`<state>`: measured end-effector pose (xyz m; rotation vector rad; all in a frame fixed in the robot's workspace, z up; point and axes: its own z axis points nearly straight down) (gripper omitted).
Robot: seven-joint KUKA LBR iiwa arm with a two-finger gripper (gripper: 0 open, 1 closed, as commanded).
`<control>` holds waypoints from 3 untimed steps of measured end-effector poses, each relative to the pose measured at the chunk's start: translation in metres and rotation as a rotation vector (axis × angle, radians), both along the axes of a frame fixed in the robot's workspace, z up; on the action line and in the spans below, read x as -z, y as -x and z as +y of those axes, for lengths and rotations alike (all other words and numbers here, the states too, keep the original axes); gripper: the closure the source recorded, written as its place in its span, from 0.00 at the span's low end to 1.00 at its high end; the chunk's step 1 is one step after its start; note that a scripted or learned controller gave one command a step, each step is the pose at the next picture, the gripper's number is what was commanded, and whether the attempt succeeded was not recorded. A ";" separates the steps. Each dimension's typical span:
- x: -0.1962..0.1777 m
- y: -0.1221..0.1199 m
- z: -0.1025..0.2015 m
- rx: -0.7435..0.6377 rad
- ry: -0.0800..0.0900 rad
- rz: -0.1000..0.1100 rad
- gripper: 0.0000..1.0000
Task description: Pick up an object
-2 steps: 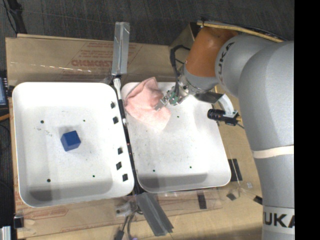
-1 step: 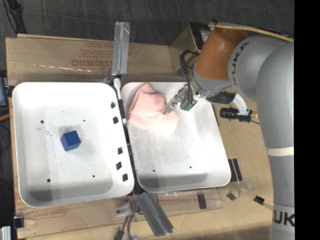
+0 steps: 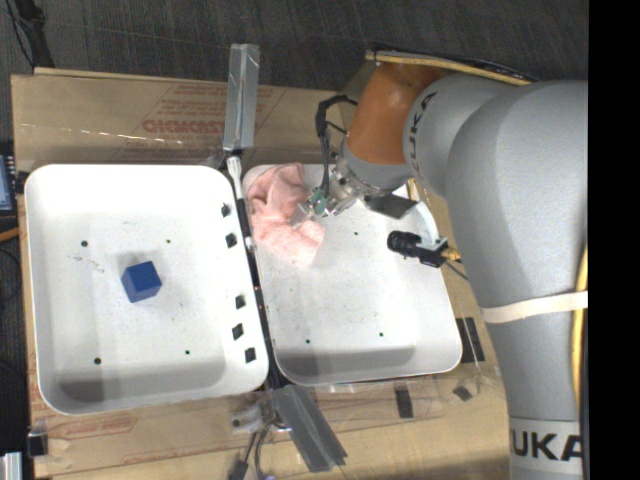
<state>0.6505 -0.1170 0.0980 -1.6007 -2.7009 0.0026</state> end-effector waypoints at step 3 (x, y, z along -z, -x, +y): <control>-0.039 0.013 0.012 -0.228 0.003 -0.002 1.00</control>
